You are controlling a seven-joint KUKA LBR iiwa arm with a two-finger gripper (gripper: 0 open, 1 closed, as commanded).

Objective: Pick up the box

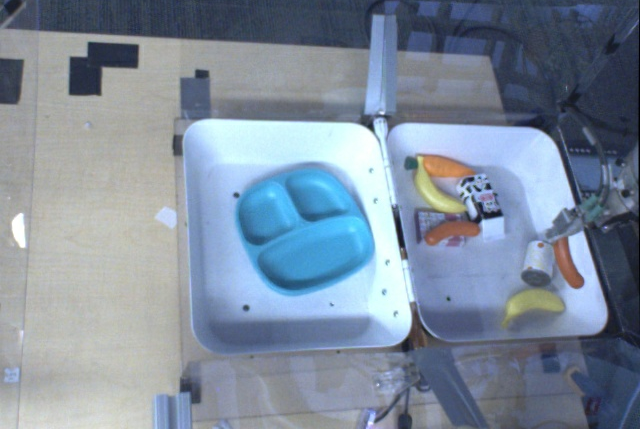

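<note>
The small flat white cardboard box (462, 223) is lying under a glossy orange sausage (452, 231). The tool (568, 220) is hanging at the right bin's (520, 142) edge; can't tell its grip.

The box (447, 223), flat and white-red, lies under a sausage in the right bin.

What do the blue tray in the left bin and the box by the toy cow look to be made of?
Blue tray: likely moulded plastic, a smooth single colour with rounded compartment rims and a soft sheen. Box: probably printed card, flat with square edges and a white and dark-red face; it is partly covered by toy food, so this is uncertain.
</note>
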